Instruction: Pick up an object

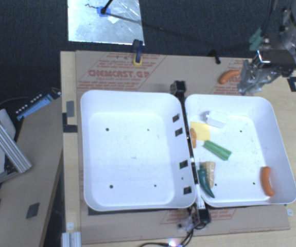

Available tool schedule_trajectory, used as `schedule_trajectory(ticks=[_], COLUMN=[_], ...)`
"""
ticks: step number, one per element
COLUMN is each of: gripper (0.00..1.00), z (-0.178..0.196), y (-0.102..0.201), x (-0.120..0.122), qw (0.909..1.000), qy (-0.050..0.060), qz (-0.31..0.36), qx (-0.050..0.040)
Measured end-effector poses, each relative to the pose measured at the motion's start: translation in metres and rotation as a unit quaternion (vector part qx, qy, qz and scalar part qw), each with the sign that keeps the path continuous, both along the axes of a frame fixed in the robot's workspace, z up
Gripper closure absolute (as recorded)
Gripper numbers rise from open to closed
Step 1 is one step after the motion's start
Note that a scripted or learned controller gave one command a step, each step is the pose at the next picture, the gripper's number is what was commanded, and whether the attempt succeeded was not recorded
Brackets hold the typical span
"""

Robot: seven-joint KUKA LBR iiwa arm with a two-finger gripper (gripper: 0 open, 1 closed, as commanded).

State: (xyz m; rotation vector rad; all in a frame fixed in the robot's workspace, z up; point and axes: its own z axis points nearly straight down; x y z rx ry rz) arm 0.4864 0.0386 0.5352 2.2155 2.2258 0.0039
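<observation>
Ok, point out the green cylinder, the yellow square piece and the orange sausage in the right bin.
green cylinder (218, 150), camera view, middle of its body
yellow square piece (201, 132), camera view, its flat face
orange sausage (266, 181), camera view, mid-length

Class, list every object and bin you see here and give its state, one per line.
Left bin: nothing in it.
Right bin: holds several items.
Green cylinder: lying on its side.
Yellow block: lying flat.
White block: lying flat.
Bin sausage: lying near the right wall.
Bench sausage: outside the bins.
Gripper: above the bench, beyond the right bin.

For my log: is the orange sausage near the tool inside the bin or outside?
Outside: the orange sausage lies on the board beyond the right bin's rim.
</observation>
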Motion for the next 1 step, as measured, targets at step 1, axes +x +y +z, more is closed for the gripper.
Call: schedule_trajectory(ticks=[1], gripper=[1.0], z=[0.0], y=[0.0138], x=[0.0], qw=[1.0], qy=[0.0], qz=[0.0], qx=[0.0001])
